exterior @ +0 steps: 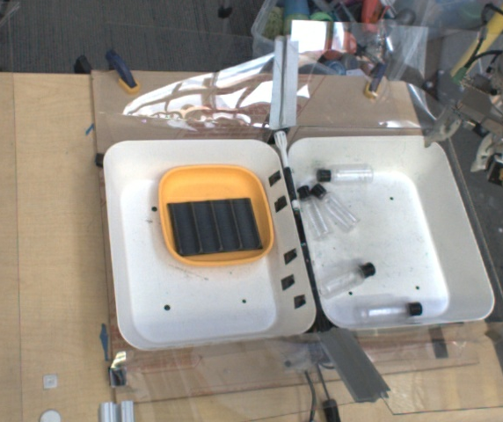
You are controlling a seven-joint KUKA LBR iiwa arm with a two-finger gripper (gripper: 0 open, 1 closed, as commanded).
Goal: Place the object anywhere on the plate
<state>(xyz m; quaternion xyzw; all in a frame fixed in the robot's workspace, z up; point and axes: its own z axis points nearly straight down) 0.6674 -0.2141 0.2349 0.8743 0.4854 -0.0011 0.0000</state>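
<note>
An orange plate [209, 177] sits in the left bin [137, 306]. A black ribbed block [215, 227] lies flat on it and covers most of its middle. The right bin [445, 236] holds several clear plastic tubes with black caps: one at the back [346, 175], a small cluster near the divider [329, 214], one in the middle front [346, 278] and one along the front wall [389, 310]. My gripper [498, 152] hangs outside the right bin's far right corner, partly cut off by the frame's edge. It is well away from the plate and the tubes.
A grey divider [288, 236] with black clips runs between the two bins. A clear box of coloured toys [348, 7] stands behind the bins. Shiny plastic sheeting [207, 95] lies behind the left bin. Wooden bench [32, 236] extends to the left.
</note>
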